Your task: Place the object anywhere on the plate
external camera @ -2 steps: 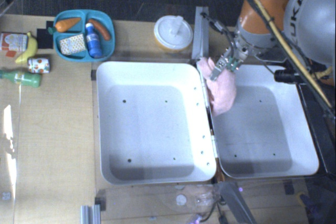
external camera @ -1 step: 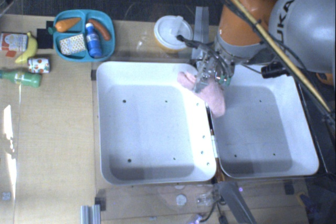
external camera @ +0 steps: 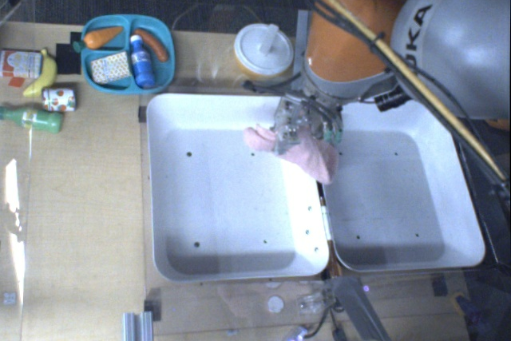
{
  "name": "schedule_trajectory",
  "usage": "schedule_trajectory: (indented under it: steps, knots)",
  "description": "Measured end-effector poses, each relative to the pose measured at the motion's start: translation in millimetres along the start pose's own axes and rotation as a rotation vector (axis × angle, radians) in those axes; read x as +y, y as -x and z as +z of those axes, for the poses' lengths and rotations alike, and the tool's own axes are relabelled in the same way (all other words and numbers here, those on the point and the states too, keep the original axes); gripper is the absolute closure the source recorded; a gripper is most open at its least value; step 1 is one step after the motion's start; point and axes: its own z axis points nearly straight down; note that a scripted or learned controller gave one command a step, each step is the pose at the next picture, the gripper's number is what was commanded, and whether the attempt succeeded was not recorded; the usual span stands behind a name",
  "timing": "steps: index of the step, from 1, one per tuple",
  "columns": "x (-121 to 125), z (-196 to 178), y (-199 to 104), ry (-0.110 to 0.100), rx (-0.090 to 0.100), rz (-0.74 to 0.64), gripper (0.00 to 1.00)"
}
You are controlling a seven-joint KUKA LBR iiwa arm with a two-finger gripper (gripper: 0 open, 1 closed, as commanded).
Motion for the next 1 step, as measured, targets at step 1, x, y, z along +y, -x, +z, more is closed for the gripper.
schedule_trajectory:
  steps: [1]
  knots:
    - [0.1, 0.1, 0.0, 0.0, 0.0, 0.0, 0.0]
